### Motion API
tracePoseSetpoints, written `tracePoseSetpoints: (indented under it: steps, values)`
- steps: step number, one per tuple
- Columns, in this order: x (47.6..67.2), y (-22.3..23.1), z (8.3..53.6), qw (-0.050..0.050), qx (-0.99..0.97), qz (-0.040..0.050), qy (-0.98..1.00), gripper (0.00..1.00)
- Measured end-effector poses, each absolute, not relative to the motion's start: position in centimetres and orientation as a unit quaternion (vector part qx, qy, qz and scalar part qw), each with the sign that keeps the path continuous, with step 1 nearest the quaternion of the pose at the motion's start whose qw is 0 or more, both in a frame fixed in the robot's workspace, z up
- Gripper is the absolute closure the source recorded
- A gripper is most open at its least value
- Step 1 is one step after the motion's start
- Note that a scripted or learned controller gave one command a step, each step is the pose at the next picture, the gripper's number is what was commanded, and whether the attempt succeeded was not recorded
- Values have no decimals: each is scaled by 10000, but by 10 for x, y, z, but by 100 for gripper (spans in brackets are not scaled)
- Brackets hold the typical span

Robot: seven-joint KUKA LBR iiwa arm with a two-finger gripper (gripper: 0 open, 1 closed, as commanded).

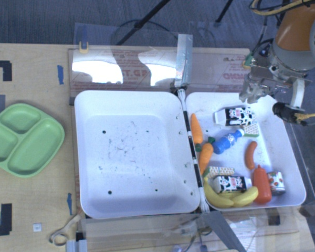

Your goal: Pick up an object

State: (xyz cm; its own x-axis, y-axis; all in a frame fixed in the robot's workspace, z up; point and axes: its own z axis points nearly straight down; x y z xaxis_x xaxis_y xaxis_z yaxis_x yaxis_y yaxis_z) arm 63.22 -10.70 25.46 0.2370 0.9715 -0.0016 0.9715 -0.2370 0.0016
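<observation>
The right bin point(296, 164) holds several toy foods. A cow-print carton point(235, 115) lies at its far end, and a blue bottle point(227, 142) sits just below it. Two orange carrots point(196, 128) point(205, 156) lie along the bin's left wall. A sausage point(250, 155), a red bottle point(261, 184), a banana point(231, 198), a second cow-print carton point(232, 183) and a small can point(276, 181) fill the near end. My gripper point(251, 92) hangs over the bin's far edge, just above and right of the far carton, with nothing seen in it.
The left bin point(94, 114) stands beside the right one, the two sharing a middle wall point(190, 140). A green divided plate point(23, 138) rests on the bench at far left. A clear panel and a metal post point(184, 62) rise behind the bins.
</observation>
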Motion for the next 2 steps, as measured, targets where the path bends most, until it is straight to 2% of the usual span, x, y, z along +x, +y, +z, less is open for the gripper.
tracePoseSetpoints:
  steps: [1,2]
  values:
    - [633,-105,265,22,7852,0,6192,100]
    - [660,-22,288,4,8168,5,5769,100]
